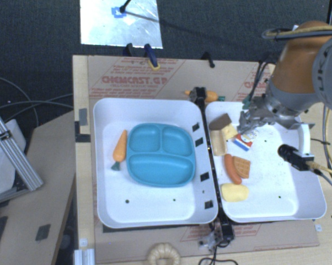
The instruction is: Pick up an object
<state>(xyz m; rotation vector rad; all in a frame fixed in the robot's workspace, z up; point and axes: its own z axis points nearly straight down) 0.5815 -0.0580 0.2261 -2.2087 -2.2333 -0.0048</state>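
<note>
My gripper (247, 127) hangs low over the upper left part of the right bin (304, 197), just above a small white carton with red and blue stripes (243, 143). Right beside it lie a pale yellow block (229, 132) and a brown wedge (219, 121). A cream slab (218, 143) rests against the bin's left wall. Lower down are a red sausage (231, 168), a waffle-patterned orange cracker (242, 165) and a yellow lemon-like piece (234, 192). Nothing shows between the fingers.
The left bin (108, 203) holds a blue divided plate (159, 153) and a toy carrot (119, 148). An orange-tipped item (209, 96) lies behind the bins at the divider. A black part (292, 155) of the arm reaches over the right bin's right side.
</note>
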